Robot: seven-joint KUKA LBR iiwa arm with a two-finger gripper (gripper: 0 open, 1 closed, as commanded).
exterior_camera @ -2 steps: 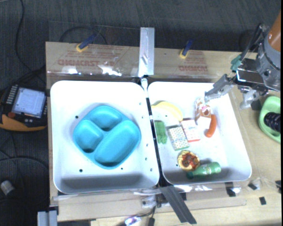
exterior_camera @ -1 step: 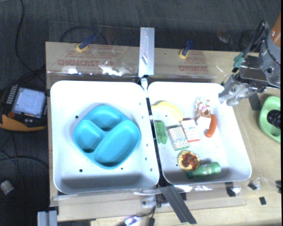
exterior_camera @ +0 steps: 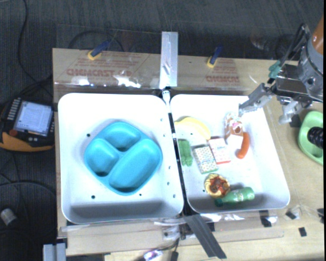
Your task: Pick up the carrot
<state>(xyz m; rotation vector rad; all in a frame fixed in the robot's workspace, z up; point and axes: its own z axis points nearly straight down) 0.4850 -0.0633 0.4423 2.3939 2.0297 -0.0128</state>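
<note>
- Camera view, bench: two shallow white bins sit side by side, the left bin [exterior_camera: 70, 145] and the right bin [exterior_camera: 271, 167], their inner rims meeting along the middle of the picture.
- Camera view, left bin: a blue divided tray [exterior_camera: 123, 155] with three compartments lies near its centre, turned at an angle to the bin walls.
- Camera view, arm: the grey arm [exterior_camera: 307, 75] enters from the right edge, with a slice of the orange band showing at the upper right corner; the gripper [exterior_camera: 249, 105] reaches down and to the left over the upper right corner of the right bin.
- Camera view, gripper state: one grey finger [exterior_camera: 255, 99] is plain; the second cannot be made out, so how far the gripper is open cannot be told. Nothing is seen held in it.
- Camera view, task object: the carrot [exterior_camera: 243, 145], orange and slightly curved, lies on the floor of the right bin in its right half, below the gripper and apart from it.
- Camera view, neighbours: a small white and brown item [exterior_camera: 233, 126] lies just up and left of the carrot; a yellow banana [exterior_camera: 193, 125] lies near the bin's left wall; a small box with a pink stripe [exterior_camera: 220, 150] and a checked packet [exterior_camera: 204, 157] lie to the carrot's left.
- Camera view, lower right bin: a round red and yellow item [exterior_camera: 217, 185] lies just above a green bottle [exterior_camera: 236, 196] lying on its side.
</note>
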